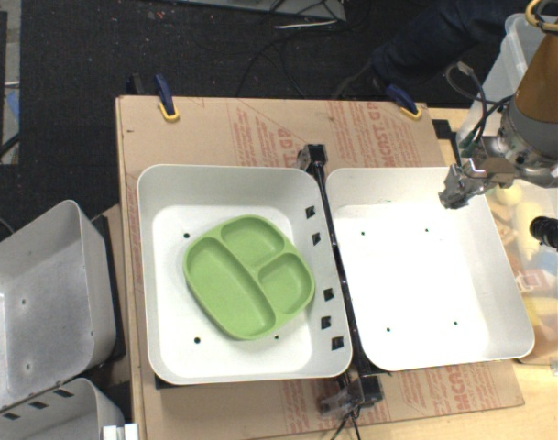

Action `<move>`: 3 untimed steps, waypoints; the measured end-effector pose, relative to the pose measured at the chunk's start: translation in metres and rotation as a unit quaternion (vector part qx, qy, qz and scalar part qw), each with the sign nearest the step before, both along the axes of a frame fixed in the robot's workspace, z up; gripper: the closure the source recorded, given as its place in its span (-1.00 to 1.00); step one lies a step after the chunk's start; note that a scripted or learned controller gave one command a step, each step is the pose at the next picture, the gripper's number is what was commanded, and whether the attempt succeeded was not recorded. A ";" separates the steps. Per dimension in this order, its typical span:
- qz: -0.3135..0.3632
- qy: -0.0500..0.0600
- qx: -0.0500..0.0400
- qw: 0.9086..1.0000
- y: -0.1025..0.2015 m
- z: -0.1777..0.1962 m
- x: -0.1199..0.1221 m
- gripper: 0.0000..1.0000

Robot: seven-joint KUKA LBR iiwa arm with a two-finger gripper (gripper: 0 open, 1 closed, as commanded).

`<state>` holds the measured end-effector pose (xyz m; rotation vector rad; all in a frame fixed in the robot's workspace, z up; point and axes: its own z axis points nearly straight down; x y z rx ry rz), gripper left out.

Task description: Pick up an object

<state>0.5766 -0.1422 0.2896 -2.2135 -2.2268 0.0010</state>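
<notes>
Gripper [458,193] at right bin's [498,337] two o'clock, jaw state unclear. Cross to plate [248,276] at nine; pinch its rim.

A robotics lab or test cell: two shallow white plastic bins [402,356] sit side by side on a brown cardboard-covered bench [242,131] (held down by yellow-tipped clamps [168,108]), with loose black cables [288,39] trailing over dark speckled carpet [77,53] behind it.
</notes>
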 end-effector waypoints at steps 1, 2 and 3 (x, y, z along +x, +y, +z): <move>0.001 0.001 0.001 1.000 0.057 -0.019 -0.018 1.00; 0.000 0.001 0.000 1.000 0.105 -0.037 -0.041 1.00; 0.001 0.001 0.001 1.000 0.154 -0.055 -0.059 1.00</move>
